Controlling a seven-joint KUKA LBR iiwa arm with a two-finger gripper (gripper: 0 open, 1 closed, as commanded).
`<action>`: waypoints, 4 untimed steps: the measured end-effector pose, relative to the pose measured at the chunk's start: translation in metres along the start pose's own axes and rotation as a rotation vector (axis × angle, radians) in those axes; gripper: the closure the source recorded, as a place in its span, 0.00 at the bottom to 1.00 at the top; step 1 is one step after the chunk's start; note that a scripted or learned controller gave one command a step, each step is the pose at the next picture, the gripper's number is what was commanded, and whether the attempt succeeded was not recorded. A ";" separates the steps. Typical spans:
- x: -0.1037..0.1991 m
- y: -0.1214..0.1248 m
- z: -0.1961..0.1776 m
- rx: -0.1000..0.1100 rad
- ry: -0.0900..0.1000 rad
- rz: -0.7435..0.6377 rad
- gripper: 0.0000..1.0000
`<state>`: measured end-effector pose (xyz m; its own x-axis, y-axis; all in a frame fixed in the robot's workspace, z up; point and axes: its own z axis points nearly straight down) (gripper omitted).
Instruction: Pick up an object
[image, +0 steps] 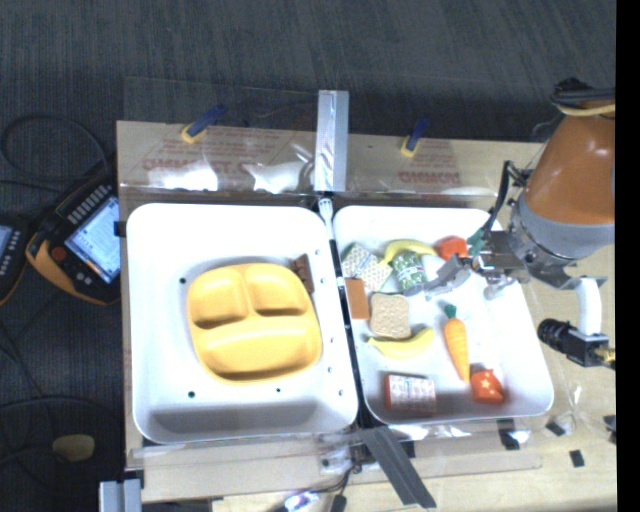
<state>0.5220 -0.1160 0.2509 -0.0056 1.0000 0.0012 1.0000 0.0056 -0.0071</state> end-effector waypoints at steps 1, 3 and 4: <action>-0.028 0.004 0.129 -0.018 -0.006 -0.013 0.00; -0.083 -0.007 0.153 -0.016 -0.003 -0.357 1.00; -0.046 0.019 0.057 -0.001 -0.001 0.037 1.00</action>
